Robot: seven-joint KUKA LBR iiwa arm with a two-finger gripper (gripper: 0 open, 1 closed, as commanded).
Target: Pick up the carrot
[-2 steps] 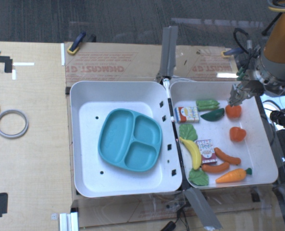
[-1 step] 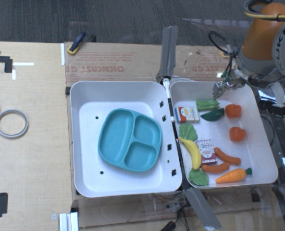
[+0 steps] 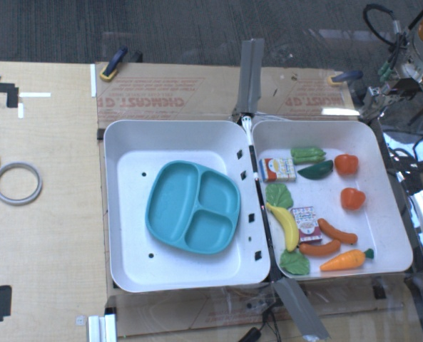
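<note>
The carrot (image 3: pixel 345 260) is orange with a small green tip. It lies near the front right corner of the right bin (image 3: pixel 382 155), its tip pointing right. Two sausages (image 3: pixel 328 239) lie just to its left and behind it, and a green leaf (image 3: pixel 294 263) lies to its left. The gripper (image 3: pixel 401 63) hangs among cables at the view's top right, beyond the right bin's far corner and well away from the carrot. Nothing shows in it.
The right bin also holds a banana (image 3: pixel 285 224), two small cartons (image 3: pixel 277 169), green beans (image 3: pixel 307 153), a dark green vegetable (image 3: pixel 315 169) and two red tomatoes (image 3: pixel 346 164). A teal divided plate (image 3: pixel 193 206) lies in the left bin (image 3: pixel 118 191). A tape roll (image 3: pixel 15 183) sits on the bench at left.
</note>
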